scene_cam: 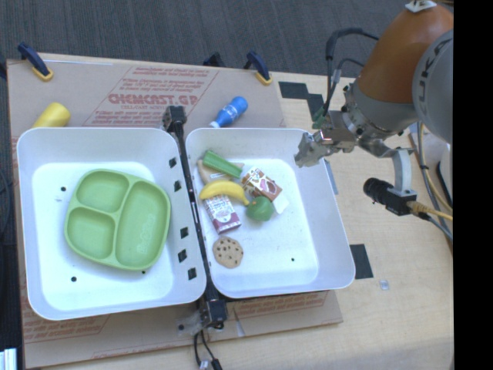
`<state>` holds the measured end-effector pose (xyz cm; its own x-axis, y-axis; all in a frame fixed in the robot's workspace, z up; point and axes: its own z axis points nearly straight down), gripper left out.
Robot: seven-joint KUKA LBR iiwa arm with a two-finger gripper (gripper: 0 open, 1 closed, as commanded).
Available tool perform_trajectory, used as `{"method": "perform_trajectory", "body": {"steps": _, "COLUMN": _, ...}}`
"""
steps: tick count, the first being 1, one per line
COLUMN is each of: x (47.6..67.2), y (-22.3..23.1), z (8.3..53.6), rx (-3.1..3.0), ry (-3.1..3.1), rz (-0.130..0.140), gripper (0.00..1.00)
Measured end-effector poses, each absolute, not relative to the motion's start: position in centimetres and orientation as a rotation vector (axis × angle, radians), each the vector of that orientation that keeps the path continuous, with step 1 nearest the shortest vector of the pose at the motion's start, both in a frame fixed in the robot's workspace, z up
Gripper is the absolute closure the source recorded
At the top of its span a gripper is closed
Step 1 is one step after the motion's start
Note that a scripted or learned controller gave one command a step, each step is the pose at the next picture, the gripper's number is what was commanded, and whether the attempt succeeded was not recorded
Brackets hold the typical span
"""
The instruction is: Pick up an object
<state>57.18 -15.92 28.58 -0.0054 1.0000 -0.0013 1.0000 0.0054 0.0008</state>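
Wooden bench [389, 299] across the lower right of the frame, grey carpet [154, 10] along the top, a printed cardboard sheet [146, 95] clamped under the bins. Grey-and-orange arm [400, 60] in the upper right, leaning in toward the centre. Left bin [31, 206] with just a green divided plate [119, 218]. Right bin [308, 260] with the pickable things crowded into its upper left part: banana [223, 190], green stick [222, 163], snack packet [260, 182], green ball [261, 209], small red carton [223, 213], and a cookie [228, 251] lying a little apart, lower down.

Gripper [310, 149] over the right bin's upper right rim, well apart from the pile. Cannot tell how far open; nothing seen in its hold.

Risks, as a judgement: so close to the rim, could clip the bin wall on the way down. Touching objects in the pile, so could catch two at once or nudge one aside and close on nothing. Round ball likely to roll; flat cookie hard to get under.

Outside the bins, near the top: a blue bottle [229, 112] and a yellow lump [52, 115].
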Motion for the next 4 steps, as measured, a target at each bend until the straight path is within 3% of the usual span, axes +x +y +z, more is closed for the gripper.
{"method": "perform_trajectory", "body": {"steps": 1, "x": 63.7, "y": -20.3, "z": 19.4, "rx": 2.217, "ry": 2.229, "rz": -0.004, "gripper": 1.00}}
{"method": "perform_trajectory", "body": {"steps": 2, "x": 63.7, "y": -20.3, "z": 19.6, "rx": 2.214, "ry": 2.228, "rz": -0.002, "gripper": 0.00}}
{"method": "perform_trajectory", "body": {"steps": 3, "x": 58.8, "y": -11.6, "z": 12.6, "rx": 2.215, "ry": 2.231, "rz": -0.002, "gripper": 0.00}}
{"method": "perform_trajectory", "body": {"steps": 4, "x": 58.8, "y": -11.6, "z": 13.6, "rx": 2.212, "ry": 2.235, "rz": -0.004, "gripper": 1.00}}
